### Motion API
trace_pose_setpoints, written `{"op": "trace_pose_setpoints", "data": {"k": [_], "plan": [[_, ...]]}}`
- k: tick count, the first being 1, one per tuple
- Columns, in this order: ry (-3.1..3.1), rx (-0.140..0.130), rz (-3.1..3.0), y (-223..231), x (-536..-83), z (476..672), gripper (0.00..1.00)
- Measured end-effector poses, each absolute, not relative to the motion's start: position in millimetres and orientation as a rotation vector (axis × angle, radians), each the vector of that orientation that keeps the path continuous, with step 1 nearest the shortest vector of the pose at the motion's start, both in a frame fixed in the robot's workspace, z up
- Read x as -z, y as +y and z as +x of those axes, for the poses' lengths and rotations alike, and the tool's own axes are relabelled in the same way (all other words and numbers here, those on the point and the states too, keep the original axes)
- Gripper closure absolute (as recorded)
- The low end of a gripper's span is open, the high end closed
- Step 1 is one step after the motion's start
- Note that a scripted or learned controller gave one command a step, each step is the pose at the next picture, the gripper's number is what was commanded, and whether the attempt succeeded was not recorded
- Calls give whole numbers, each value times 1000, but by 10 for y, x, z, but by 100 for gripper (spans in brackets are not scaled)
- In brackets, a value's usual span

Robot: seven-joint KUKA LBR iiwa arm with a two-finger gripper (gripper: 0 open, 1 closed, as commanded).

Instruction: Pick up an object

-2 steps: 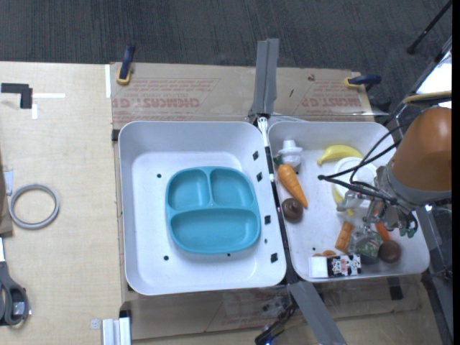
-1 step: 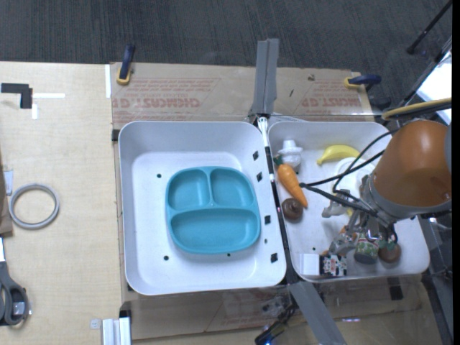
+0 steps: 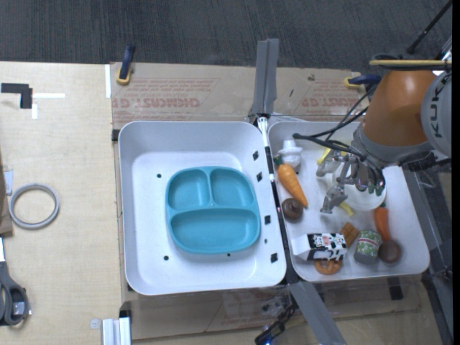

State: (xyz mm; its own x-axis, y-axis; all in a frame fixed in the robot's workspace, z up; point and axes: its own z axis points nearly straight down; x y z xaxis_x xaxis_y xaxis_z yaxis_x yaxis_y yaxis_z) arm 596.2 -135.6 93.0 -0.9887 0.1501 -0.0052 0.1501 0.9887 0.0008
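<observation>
Camera view looks down at a slant on two white bins set side by side on the surface. The left bin (image 3: 136, 214) holds a teal divided plate (image 3: 213, 209), lying flat near its middle. The right bin (image 3: 413, 221) carries the clutter: a carrot (image 3: 292, 183) with its long axis running from upper left to lower right, a dark round piece (image 3: 292, 209) just below its tip, a cow-patterned carton (image 3: 327, 245) near the front wall, a green-labelled can (image 3: 367, 244), and a brown ball (image 3: 390, 251) beside it.

The arm reaches in from the right, and its gripper (image 3: 343, 187) hangs over the middle of the right bin, jaws pointing down. Nothing shows between them; whether they stand parted or closed cannot be told against the white clutter beneath.

The carrot lies to the camera's left of the jaws, near them, while the carton sits toward the front. A sideways shift toward the divider, with the jaws turned across the carrot's long axis, looks like the shortest route to a grasp.
</observation>
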Motion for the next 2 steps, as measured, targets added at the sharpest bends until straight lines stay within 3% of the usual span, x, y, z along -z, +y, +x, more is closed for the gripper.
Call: {"op": "trace_pose_setpoints", "data": {"k": [1,2], "plan": [[3127,-2,312,-1726,-913,5289,0],[3100,0,474,-1503,-928,5918,0]]}}
